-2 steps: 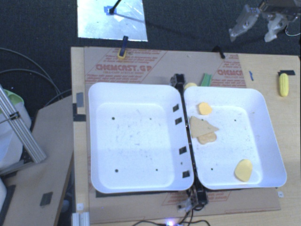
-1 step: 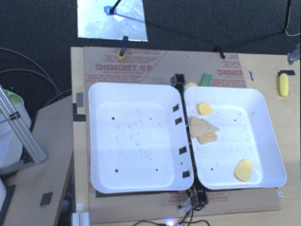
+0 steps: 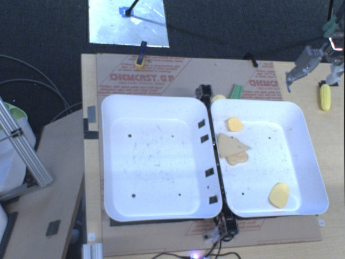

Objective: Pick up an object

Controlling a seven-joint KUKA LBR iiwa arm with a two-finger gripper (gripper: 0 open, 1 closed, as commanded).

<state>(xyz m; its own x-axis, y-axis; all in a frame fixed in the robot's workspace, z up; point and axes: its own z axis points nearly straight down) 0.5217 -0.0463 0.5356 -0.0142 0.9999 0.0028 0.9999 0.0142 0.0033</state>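
The right bin [image 3: 302, 144] holds a small round yellow piece [image 3: 234, 124], a flat tan wedge [image 3: 230, 144] resting over a tan lump [image 3: 239, 158], and a yellow lemon-like piece [image 3: 279, 195] near its front right corner. My gripper [image 3: 314, 77] hangs at the top right, beyond the right bin's far corner and over the bench. Its grey fingers [image 3: 297, 70] are spread open with nothing between them. A yellow corn-like piece [image 3: 325, 96] lies on the bench just below the gripper, outside the bins.
The left bin [image 3: 156, 155] sits beside the right one, joined by a black clamp strip [image 3: 211, 144]. A small yellow ball [image 3: 218, 97] and a green item [image 3: 236, 91] lie behind the bins. A shiny metal sheet [image 3: 128, 14] lies at the far back.
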